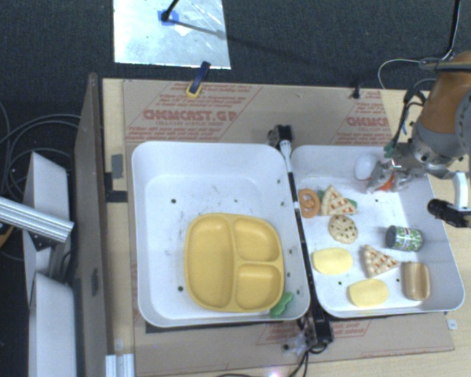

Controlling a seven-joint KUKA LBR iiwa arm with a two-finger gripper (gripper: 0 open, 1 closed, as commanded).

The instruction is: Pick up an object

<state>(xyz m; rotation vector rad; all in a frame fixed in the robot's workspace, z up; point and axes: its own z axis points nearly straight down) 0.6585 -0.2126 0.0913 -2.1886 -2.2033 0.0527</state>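
Orange carrot-like piece (386, 183) lies at two o'clock in the right bin (447, 285), just under the gripper (383, 176); whether it is clamped I cannot tell. Best to centre over it before lifting.

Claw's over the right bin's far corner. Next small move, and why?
Probably lower straight down: the claw hangs over a small orange piece beside a white rounded object in the right white bin, so a short descent may reach the orange piece.
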